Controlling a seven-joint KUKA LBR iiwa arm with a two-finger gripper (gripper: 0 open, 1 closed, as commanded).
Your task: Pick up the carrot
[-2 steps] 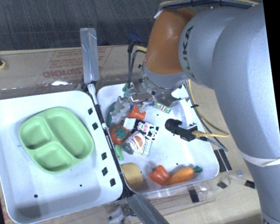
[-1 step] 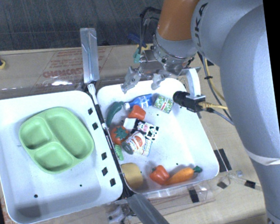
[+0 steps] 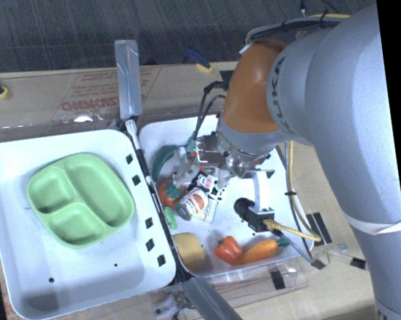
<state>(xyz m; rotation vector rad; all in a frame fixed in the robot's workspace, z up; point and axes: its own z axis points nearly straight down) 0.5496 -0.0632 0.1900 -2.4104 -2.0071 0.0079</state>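
Observation:
The carrot [image 3: 262, 250] is an orange, elongated piece with a green tip. It lies along the front wall of the right bin [image 3: 277, 182]. My gripper [image 3: 190, 173] hangs over the left half of that bin, above a cluster of items and well to the upper left of the carrot. It is apart from the carrot, and the items under it hide part of its tip.
A red-orange pepper [image 3: 228, 248] touches the carrot's left end. A tan round piece [image 3: 189, 248] sits in the front left corner. A red and white can [image 3: 196, 205], a red item [image 3: 167, 193] and a teal item [image 3: 165, 157] lie under the gripper. The left bin [image 3: 25, 274] holds a green divided plate [image 3: 81, 199].

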